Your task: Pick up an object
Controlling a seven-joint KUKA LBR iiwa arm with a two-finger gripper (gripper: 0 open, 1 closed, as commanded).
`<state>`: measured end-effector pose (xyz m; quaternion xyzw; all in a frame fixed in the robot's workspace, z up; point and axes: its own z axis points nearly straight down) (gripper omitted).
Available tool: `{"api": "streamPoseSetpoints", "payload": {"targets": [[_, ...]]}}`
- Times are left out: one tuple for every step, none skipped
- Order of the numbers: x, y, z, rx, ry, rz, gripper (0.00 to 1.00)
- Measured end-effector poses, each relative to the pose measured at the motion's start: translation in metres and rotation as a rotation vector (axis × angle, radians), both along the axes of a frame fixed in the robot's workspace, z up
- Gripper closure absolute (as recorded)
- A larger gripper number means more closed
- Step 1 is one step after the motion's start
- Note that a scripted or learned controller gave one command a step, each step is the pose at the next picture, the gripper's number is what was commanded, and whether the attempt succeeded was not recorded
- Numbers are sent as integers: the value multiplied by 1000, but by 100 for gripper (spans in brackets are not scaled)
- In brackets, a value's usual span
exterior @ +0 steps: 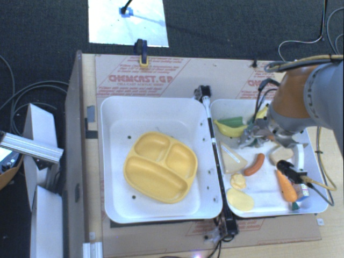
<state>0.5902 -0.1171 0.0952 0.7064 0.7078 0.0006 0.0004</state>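
Presently, gripper (252,137) is lowered into right bin (317,195) beside banana (230,127), presumably to pick sth; grip state can't be told.

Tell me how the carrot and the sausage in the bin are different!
The carrot is bright orange and tapers to a point, while the sausage is reddish brown with rounded ends. The carrot lies near the right edge of the right bin; the sausage lies nearer its middle. The carrot leans one way, the sausage the other. Both are long, thin toy foods lying flat in the same bin.
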Motion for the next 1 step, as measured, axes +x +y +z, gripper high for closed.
{"api": "streamPoseSetpoints", "payload": {"targets": [[-25, 69, 95, 2, -7, 9, 100]]}}
